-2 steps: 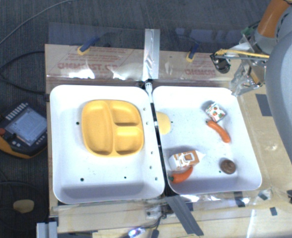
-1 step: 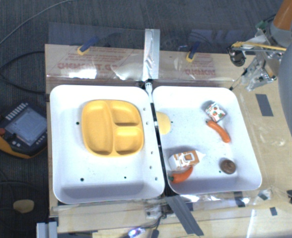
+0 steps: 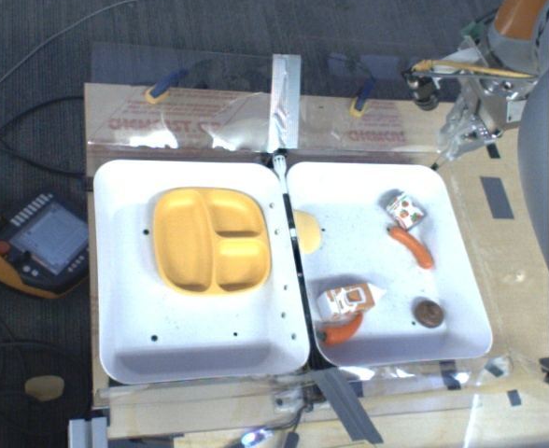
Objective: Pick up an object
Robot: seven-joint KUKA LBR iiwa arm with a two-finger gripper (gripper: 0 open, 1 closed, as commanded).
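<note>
Near edge of right bin (image 3: 461, 269): a small carton (image 3: 349, 299) lies on an orange sausage-like piece (image 3: 342, 330) near the near-left corner; a brown round thing (image 3: 429, 314) sits toward the near-right corner.
Middle: a second orange sausage (image 3: 413, 247) — long axis slanting from far-left to near-right.
Far part: a little printed box (image 3: 404, 210), nearest the claw.
Left bin (image 3: 116, 278): a yellow divided tray (image 3: 212, 239).
Claw (image 3: 463, 131): beyond the right bin's far-right corner, over the bench (image 3: 508, 250) — everything lies nearward and left of it.
Unclear: whether the claw is spread or pressed together I cannot tell; a yellow disc (image 3: 306, 231) is part-hidden at the rim between the bins.
</note>
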